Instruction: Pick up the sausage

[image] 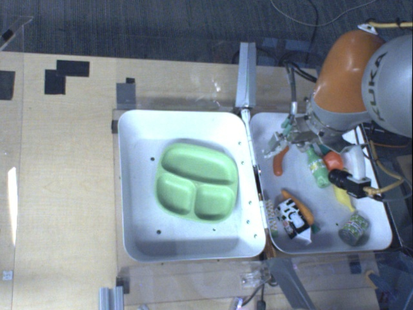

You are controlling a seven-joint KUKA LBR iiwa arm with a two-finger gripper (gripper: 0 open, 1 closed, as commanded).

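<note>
Tool just above one sausage in right bin, grip state unclear, beside one green tray

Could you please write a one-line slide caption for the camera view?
KUKA arm's hand poised directly above the sausage in the right bin, green sectioned tray in the left bin.
</note>
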